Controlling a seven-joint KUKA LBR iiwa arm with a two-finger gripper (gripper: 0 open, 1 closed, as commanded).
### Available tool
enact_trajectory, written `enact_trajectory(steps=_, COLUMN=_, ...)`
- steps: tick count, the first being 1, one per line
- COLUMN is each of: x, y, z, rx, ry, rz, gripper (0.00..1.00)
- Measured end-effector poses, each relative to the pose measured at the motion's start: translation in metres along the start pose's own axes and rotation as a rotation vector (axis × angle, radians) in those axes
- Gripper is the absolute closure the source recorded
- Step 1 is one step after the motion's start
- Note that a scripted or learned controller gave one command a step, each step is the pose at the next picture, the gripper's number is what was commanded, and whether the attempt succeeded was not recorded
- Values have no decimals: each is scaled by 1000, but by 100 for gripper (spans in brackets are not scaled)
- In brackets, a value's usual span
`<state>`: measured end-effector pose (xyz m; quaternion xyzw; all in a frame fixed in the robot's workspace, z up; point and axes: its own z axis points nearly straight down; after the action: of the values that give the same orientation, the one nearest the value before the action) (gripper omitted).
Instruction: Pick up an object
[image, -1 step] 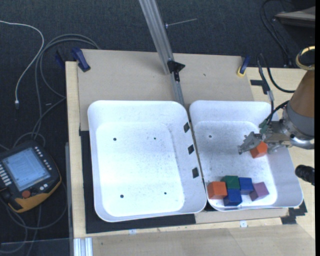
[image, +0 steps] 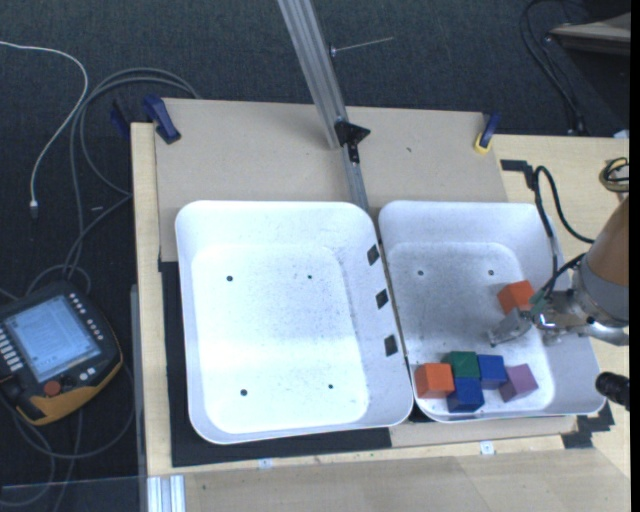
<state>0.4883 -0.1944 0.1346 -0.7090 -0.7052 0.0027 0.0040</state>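
Several small blocks lie in the right bin. An orange block sits toward the bin's right side. Along the front wall is a cluster: another orange block, a green block, a blue block, a second blue block and a purple block. My gripper reaches in from the right, low over the bin floor. It is just below and beside the first orange block and above the cluster. Whether that block is touching the gripper is unclear.
The left bin stands beside the right one, with black clips along the shared wall. A metal pole rises at the back. A teach pendant and cables lie on the floor to the left.
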Motion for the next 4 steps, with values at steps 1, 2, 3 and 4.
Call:
enact_trajectory(steps=1, x=-21, y=92, z=35, rx=-14, ry=-4, rz=-9, gripper=0)
enact_trajectory(steps=2, x=-23, y=109, z=33, rx=-13, ry=-3, rz=-7, gripper=0)
enact_trajectory(steps=3, x=7, y=102, z=34, rx=-7, ry=0, rz=-9, gripper=0)
enact_trajectory(steps=4, x=6, y=103, z=23, rx=-9, ry=-2, rz=-8, gripper=100)
